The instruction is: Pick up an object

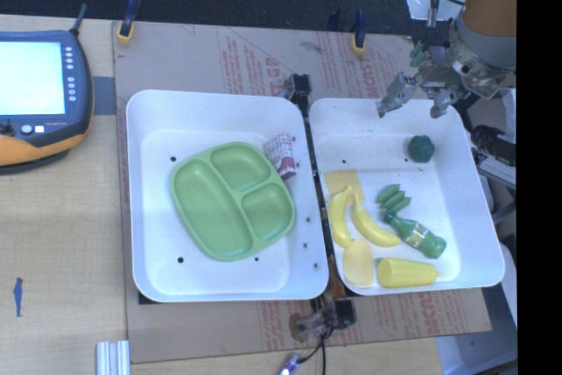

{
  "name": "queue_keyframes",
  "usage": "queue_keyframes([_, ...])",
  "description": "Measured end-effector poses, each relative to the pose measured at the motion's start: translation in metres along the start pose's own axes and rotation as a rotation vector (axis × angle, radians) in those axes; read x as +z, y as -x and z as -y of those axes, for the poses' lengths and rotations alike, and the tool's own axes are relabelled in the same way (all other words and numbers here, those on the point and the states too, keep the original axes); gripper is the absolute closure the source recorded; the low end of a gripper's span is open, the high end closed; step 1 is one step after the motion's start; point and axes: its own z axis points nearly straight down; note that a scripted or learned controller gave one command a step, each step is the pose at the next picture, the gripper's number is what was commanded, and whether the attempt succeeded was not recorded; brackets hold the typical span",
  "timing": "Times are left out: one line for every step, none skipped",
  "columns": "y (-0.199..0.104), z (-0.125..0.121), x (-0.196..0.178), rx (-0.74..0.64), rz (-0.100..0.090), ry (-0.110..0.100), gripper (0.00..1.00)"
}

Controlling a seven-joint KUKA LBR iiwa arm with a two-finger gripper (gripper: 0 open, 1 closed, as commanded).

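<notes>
My gripper (413,99) hangs over the far edge of the right bin (457,277), fingers spread open with nothing between them. A dark green ball (421,148) lies just in front of it, apart from the fingers. Nearer the front lie a green bottle (418,234), a small green leafy piece (392,198), two yellow bananas (356,219), a flat yellow slice (357,263) and a yellow block (406,272). In the left bin (149,268) sits a green divided plate (233,200) with a small red-and-white can (282,155) at its far right.
A teach pendant (39,92) rests on the bench at the left. Clamps (128,18) hold the cardboard sheet at the back edge. Bare white floor lies in the right bin's far left part and along the left bin's front.
</notes>
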Motion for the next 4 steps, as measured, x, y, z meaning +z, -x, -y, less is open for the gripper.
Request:
queue_keyframes([0.042,0.054,0.121,0.001,0.000,-0.002,0.00])
queue_keyframes([0.054,0.083,0.189,0.000,-0.001,-0.001,0.00])
queue_keyframes([0.074,-0.039,0.106,0.002,0.000,0.004,0.00])
queue_keyframes([0.101,0.047,0.156,0.001,0.000,-0.001,0.00])
